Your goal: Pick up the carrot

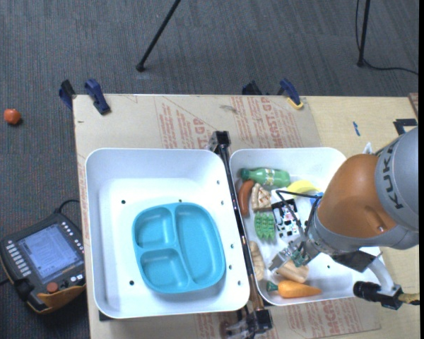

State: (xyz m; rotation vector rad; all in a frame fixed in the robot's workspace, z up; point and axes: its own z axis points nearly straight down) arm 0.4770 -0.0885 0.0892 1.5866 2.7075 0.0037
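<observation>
Here you see the carrot (297, 289) lying just below the claw (288, 254), long axis left to right; I cannot tell the claw's opening.

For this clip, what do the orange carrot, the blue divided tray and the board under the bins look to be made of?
The orange carrot: probably moulded plastic, smooth and evenly coloured, like toy food. The blue divided tray: plastic, judging by its uniform colour and soft sheen. The board under the bins: looks like brown corrugated cardboard, matte with red print.
</observation>
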